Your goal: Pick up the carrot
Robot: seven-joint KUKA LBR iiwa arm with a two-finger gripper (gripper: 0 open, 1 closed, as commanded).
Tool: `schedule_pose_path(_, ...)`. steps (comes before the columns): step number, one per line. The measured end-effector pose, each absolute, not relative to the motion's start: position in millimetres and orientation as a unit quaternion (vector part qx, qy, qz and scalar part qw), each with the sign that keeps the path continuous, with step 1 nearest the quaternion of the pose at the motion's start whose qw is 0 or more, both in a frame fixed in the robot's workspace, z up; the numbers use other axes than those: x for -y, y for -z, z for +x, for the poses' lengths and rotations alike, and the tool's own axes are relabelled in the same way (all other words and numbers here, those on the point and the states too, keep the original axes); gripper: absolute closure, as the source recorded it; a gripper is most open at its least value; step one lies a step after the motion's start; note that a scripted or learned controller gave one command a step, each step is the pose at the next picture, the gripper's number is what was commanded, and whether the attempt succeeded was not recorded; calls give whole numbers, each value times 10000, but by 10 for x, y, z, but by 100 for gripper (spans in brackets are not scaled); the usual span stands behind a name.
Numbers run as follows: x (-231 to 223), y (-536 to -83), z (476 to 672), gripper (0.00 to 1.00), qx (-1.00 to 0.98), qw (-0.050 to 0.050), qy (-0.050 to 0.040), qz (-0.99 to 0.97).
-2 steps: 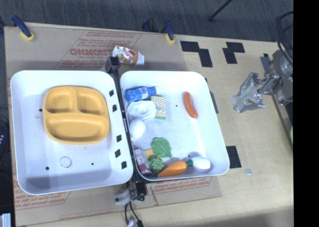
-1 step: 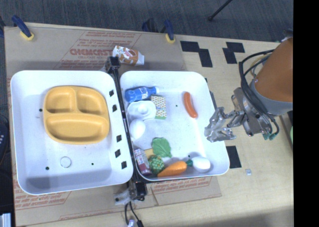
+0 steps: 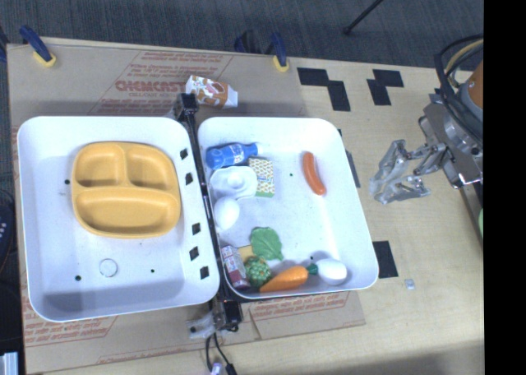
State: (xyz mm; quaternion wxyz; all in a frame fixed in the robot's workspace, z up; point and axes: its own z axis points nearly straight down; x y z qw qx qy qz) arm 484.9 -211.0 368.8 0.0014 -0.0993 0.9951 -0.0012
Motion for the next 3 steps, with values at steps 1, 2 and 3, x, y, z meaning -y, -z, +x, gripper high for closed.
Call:
schedule_pose_path(1,1562,-1924,4846,100,-9934,-15,-12,-1150)
schedule_pose_path(2,1676,-3268,4999,100,-9890,16,13,-1480)
schedule_pose_path(3,2114,-4019,4929,100,-9781,10,15,-2079)
